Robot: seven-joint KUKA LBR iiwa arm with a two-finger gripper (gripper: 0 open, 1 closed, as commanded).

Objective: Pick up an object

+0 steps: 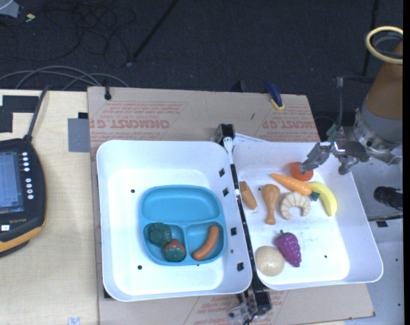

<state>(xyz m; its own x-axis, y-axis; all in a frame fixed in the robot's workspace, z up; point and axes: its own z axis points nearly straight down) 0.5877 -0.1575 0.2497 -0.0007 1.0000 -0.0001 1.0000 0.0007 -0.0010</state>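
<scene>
The likeliest target is the red tomato (300, 170), which lies at the far edge of the right bin (367, 263), touching the top end of the carrot (290, 183). The end effector (318, 156) hangs just beside it, fingers pointing down toward it from the right; you cannot tell from this view whether those fingers are spread or closed, and nothing shows between them.

Judge the task as barely begun: the arm is over the bin and near an object, but no grasp is visible and nothing is lifted. Closing on something and raising it are all left to do.

Around the tomato you have a banana (326, 198), a croissant (294, 204), a drumstick (270, 202), purple grapes (289, 247) and a pale egg (269, 261). The left bin (117, 181) holds a blue tray (181, 205) with a sausage (206, 243) and two small vegetables.
</scene>
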